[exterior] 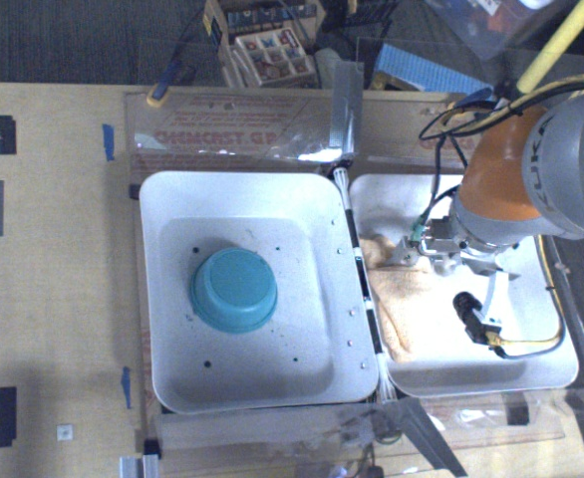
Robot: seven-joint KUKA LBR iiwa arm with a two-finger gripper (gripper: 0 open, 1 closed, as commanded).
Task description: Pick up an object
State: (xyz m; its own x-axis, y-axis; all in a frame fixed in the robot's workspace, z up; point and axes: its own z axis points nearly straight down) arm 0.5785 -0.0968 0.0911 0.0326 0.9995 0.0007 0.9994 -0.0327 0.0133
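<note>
Teal is the one strong colour: a teal bowl sits in the left bin, apparently mouth-down, well apart from the pincer and to the view's left of it, across the walls where the two bins meet.

The pincer hangs low over the right bin, close to that bin's left wall and toward its far end, under the orange band of the grey arm. Whether it is open or closed cannot be told (the wrist and the glare off the white floor swallow its tip), and the view does not show what it grips.

Just on the camera's side of the pincer, a tan patch lies flat on the right bin's floor along the left wall; it may be cloth or paper, too blurred to say. The pincer's tip is at the far edge of that patch, touching or just above it, I cannot tell which.

Both bins rest on the pale wooden worktop.
</note>
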